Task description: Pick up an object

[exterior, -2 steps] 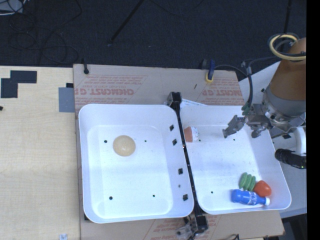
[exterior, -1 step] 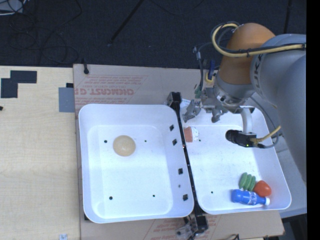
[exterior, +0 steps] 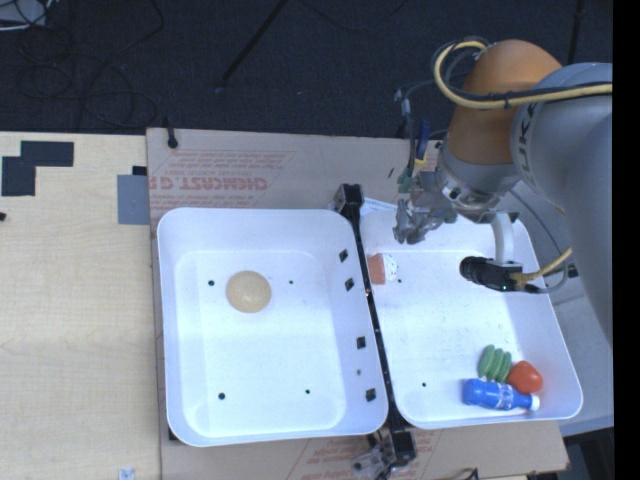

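My gripper (exterior: pixel 409 230) hangs over the far left corner of the right bin (exterior: pixel 450 413), just above and right of a small orange-and-white block (exterior: pixel 378 268) lying by the divider. Nothing shows between the fingers. A blue bottle (exterior: pixel 497 395), a green object (exterior: pixel 493 362) and a red-orange object (exterior: pixel 525 376) sit clustered in the near right corner of the right bin. A tan round disc (exterior: pixel 248 292) lies in the left bin (exterior: pixel 190 408).
A black clamp strip (exterior: pixel 362 308) runs between the two bins. A black cable end (exterior: pixel 490 272) hangs over the right bin's right side. Both bins rest on a cardboard sheet (exterior: pixel 250 173) on a wooden bench.
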